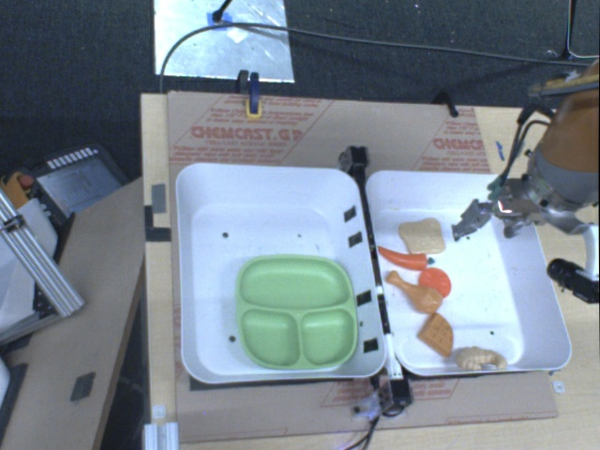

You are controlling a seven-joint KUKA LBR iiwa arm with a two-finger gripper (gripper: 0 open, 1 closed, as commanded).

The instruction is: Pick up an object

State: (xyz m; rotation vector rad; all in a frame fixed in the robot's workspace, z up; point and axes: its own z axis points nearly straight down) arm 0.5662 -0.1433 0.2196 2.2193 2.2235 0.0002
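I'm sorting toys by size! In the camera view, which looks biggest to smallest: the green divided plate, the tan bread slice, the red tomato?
1. Green divided plastic plate, by far the largest.
2. Tan toy bread slice.
3. Round red toy tomato, partly hidden by the drumstick, so only roughly judged.

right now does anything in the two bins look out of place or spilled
Nothing stands out. The green divided tray lies flat in the left bin. The toy foods sit loosely grouped in the right bin: bread slice, chili, tomato, drumstick, cracker, pale piece. The gripper hovers above.
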